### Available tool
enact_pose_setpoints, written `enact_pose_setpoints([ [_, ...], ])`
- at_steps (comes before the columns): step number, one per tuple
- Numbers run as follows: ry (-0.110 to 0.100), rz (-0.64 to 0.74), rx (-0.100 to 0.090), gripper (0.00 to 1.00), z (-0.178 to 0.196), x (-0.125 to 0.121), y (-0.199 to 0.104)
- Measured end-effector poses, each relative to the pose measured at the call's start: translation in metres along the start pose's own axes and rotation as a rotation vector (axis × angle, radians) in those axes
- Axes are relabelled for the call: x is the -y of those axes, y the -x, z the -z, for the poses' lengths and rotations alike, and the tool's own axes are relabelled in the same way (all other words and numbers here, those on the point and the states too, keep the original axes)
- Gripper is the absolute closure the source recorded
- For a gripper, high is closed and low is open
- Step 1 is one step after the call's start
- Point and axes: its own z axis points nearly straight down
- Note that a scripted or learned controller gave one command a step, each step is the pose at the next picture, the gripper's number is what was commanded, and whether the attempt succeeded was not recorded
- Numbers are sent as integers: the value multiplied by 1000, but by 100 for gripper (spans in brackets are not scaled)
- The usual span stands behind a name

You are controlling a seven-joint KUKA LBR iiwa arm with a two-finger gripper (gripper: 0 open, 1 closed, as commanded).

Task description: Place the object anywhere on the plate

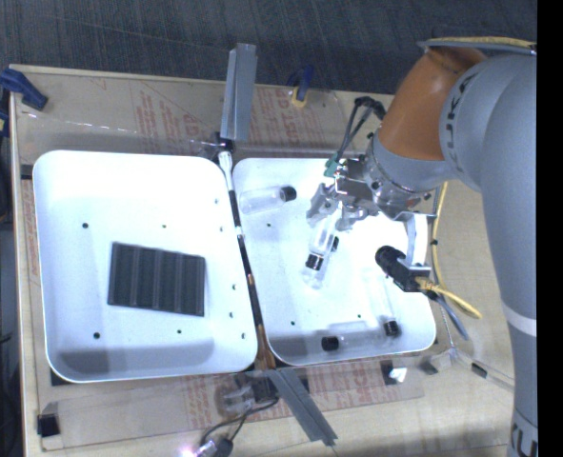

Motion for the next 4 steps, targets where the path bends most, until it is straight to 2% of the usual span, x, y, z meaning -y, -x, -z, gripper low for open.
enact_pose_setpoints([
  [1, 1, 205, -2, 100, -14, -44, -72],
  [2, -1, 217, -1, 100, -30, 88, -130],
  [3, -1, -360, -2, 100, -30, 128, -191],
  [4, 0, -45, -2, 100, 24, 149, -282],
])
